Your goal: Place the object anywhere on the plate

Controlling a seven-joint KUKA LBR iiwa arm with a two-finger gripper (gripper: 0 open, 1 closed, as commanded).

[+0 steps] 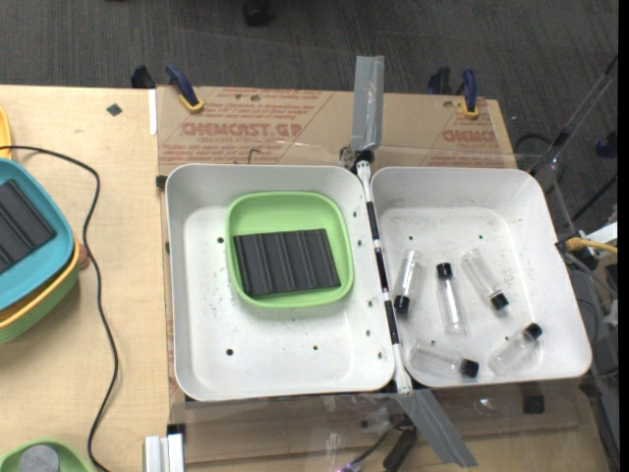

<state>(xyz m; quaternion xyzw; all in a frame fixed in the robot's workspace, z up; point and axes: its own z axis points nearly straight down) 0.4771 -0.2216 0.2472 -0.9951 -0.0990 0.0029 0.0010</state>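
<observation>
Across the right bin (550,264) I count five clear vials (449,298) lying loose, none on the green plate (288,252) in the left bin (197,303), so nothing is placed yet.

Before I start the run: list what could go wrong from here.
1. The vials are clear and round, so fingers may slip or roll them.
2. Two lie close against the right bin's near wall, leaving little room to close around them.
3. The green plate holds a ribbed dark insert; a dropped vial could roll off.
</observation>
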